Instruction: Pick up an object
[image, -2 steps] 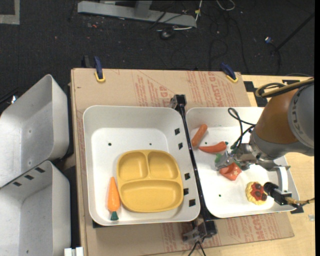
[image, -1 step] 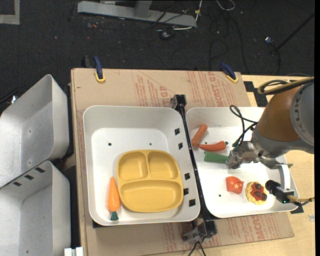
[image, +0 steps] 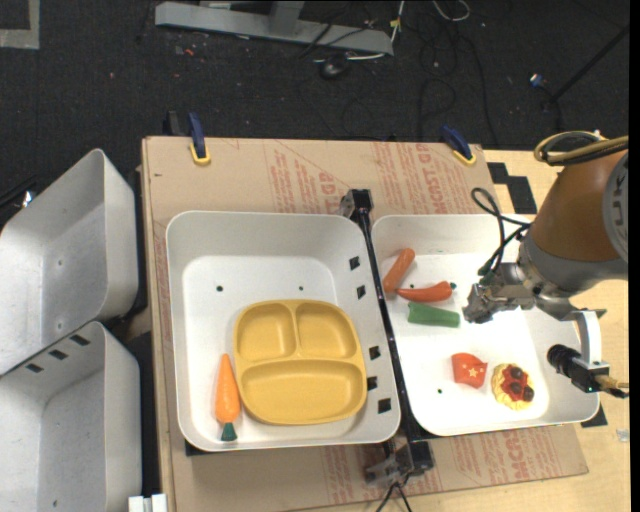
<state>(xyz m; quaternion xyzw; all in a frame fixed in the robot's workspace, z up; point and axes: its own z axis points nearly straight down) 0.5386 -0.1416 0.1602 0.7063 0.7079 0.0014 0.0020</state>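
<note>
Landmark: the right bin (image: 560, 405), a shallow white tray, stood beside the left bin (image: 190, 300); every place below was taken from it.
Arm: the grey arm (image: 590, 220) with its orange band reached in over the right bin's right-hand wall.
Gripper: the gripper (image: 478, 306) hung over the middle of the right bin, just right of the green piece.
Jaws: their state could not be told; the dark fingertips were too small and blurred to show whether they stood apart or together, and nothing was seen between them.
Green piece: a green vegetable toy (image: 433, 315) lay flat near the right bin's centre, toward its left wall, close beside the gripper.
Red pepper: a red chilli-like toy (image: 426, 292) lay just above the green piece, nearly touching it.
Sausage: an orange-red sausage toy (image: 399, 270) lay slanted at the right bin's upper left, close to the left wall.
Strawberry: a red toy (image: 468, 369) sat in the right bin's lower half, well apart from the gripper.
Pastry: a yellow round toy with red topping (image: 513, 386) lay just right of the strawberry, near the front wall.
Left bin contents: a yellow divided plate (image: 300, 362) and a carrot toy (image: 227, 390) lay left of the right bin, the carrot beside the plate's left edge.
</note>
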